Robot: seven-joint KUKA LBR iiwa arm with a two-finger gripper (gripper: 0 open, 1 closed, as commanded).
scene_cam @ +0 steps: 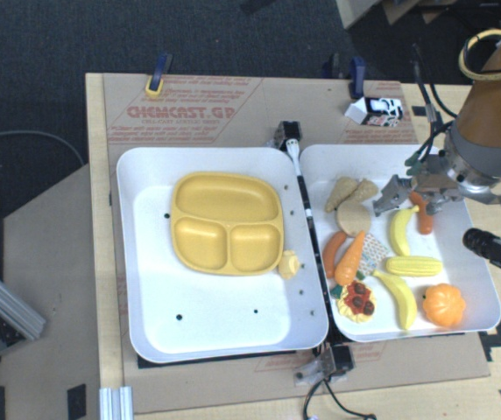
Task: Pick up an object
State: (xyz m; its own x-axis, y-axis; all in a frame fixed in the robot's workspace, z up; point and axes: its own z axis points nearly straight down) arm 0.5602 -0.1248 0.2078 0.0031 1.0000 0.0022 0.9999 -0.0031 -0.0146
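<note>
Two shallow white bins are set side by side on a brown board. In the left bin [145, 261] a yellow divided plate [227, 221] is laid, with one wide section at the top and two smaller ones below. A small pale yellow piece [289, 264] is seen just beside the plate's lower right corner, near the bin's right wall.

The right bin [487, 296] is filled with toy food. Two tan bread-like pieces [351, 201] are found at its upper left, touching each other. Below them an orange carrot [350, 257] is laid at a slant, with a thinner red-orange piece [332, 252] just to its left. A small pizza slice [358, 300] with red toppings is placed under the carrot's lower end. A banana [398, 298] is laid diagonally toward the bottom, an ear of corn [413, 266] lies flat above it, and another yellow piece [398, 230] stands upright above the corn. A small orange pumpkin [443, 305] is set at the lower right, near the banana's tip. A small orange-red piece [425, 220] is seen right beside the upright yellow piece.

The arm is reached in from the right, and the gripper [421, 192] is positioned over the upper part of the right bin, just above the upright yellow piece and the orange-red piece. Whether its fingers are spread or closed cannot be told, and nothing can be made out between them.
</note>
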